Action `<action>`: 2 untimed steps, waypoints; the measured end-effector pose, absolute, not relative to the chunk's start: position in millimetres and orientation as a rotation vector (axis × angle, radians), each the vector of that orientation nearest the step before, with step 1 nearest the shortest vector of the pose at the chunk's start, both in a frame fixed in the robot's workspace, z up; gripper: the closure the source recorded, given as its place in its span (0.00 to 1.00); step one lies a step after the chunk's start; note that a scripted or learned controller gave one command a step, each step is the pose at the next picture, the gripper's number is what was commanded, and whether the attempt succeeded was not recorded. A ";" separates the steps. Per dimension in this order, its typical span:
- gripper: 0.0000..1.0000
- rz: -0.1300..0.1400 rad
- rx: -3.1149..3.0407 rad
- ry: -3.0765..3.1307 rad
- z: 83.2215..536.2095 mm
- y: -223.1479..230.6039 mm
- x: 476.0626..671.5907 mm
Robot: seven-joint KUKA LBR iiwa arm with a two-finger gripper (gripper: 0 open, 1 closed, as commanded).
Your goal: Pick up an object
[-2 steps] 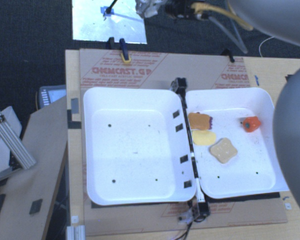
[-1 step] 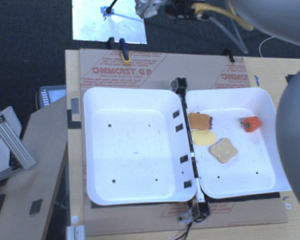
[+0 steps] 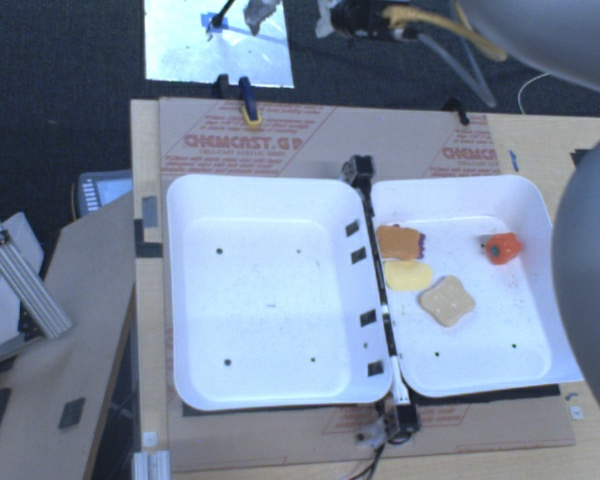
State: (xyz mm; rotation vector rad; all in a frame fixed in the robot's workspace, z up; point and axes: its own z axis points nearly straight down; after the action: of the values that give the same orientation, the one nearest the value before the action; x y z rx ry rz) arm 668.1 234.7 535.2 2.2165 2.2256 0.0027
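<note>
- Tool [image 3: 263,3] beyond the far edge of the tabletop [image 3: 145,128], over a shiny metal sheet [image 3: 185,33], well apart from both bins; released or clenched, cannot tell.
- Grey arm [image 3: 590,298] along the right side, hiding part of the right wall of the right bin [image 3: 500,333].
- Orange-brown piece with a purple edge [image 3: 399,242] in the right bin, close against its left wall, in the far half.
- Pale yellow flat piece [image 3: 408,276] just beside it on the near side, also by the left wall.
- Tan toast slice [image 3: 447,301] just beside the yellow piece, nearer the bin's middle.
- Red-orange toy vegetable with a green stem [image 3: 501,248] apart from the other three, toward the right wall.
- Left bin [image 3: 270,298] joined to the right bin by black clips [image 3: 361,256].
- Printed cardboard sheet [image 3: 280,138] under both bins.
</note>
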 end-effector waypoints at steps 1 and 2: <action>1.00 0.007 2.212 2.228 547.0 235.2 667.9; 0.00 0.006 2.212 2.229 546.5 235.2 667.9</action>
State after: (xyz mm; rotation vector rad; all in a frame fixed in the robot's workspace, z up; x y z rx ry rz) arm 667.9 235.2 546.5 2.2117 2.2292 0.0058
